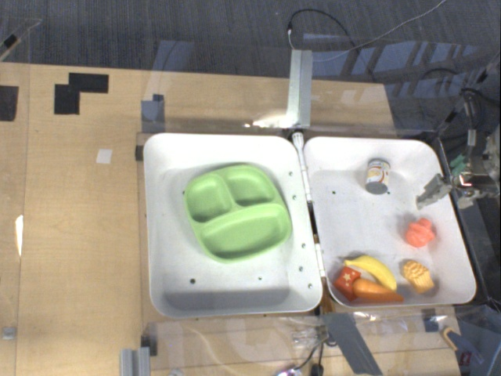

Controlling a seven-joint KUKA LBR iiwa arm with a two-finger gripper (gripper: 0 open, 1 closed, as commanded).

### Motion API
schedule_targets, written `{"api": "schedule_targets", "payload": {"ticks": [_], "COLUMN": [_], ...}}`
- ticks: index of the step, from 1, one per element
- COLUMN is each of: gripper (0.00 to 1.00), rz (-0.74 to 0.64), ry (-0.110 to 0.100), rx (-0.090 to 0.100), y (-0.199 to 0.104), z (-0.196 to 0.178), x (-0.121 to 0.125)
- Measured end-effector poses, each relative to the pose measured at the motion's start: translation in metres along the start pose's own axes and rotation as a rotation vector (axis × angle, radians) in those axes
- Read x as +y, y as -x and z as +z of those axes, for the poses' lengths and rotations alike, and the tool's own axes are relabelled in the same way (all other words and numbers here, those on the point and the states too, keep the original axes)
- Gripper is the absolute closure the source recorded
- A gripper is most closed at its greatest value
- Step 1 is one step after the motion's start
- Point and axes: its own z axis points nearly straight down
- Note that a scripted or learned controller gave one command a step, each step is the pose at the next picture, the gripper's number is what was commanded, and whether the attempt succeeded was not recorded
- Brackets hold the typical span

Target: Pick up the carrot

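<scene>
The carrot (376, 291), orange and lying flat, rests at the front edge of the right bin (344, 210). A banana (374, 270) lies right behind it, touching it, and a small red fruit (345, 280) sits at its left end. My gripper (434, 190) hangs over the right bin's right side, well behind and to the right of the carrot, with nothing seen in it. Only a grey tip of it pokes out from the wrist at the view's right edge.
In the right bin stand a small can (377, 175) at the back, a red-pink lump (420, 233) near the right wall and a yellow-brown toy food (417, 274) by the front right corner. The left bin (168, 210) holds a green divided plate (235, 210).
</scene>
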Motion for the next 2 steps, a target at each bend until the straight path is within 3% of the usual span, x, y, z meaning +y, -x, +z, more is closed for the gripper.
{"api": "schedule_targets", "payload": {"ticks": [1,2], "gripper": [0.00,0.00], "rz": [0.466,0.876], "ry": [0.004,0.003], "rx": [-0.002,-0.002], "y": [-0.024,-0.023], "z": [-0.121,-0.189], "x": [-0.037,-0.038]}}
